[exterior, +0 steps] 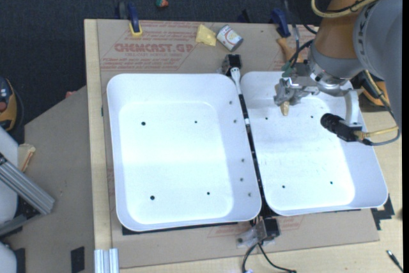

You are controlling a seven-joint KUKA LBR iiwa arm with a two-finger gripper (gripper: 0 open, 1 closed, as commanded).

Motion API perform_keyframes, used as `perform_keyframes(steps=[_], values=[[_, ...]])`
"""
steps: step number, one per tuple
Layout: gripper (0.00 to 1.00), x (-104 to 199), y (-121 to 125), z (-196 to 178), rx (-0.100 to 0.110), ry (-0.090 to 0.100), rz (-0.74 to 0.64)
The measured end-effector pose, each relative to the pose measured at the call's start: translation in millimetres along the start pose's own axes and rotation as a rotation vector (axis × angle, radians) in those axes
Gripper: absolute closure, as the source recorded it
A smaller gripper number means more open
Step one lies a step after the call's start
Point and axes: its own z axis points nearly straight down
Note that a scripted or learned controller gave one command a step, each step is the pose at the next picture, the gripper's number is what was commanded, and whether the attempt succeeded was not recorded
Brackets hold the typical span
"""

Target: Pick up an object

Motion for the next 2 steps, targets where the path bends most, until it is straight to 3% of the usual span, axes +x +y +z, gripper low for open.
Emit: perform_keyframes(steps=[1, 2], values=[[1.00, 86, 48, -61, -0.001, 0.002, 0.000], [1.00, 185, 33, -138, 0.001, 0.002, 0.001]])
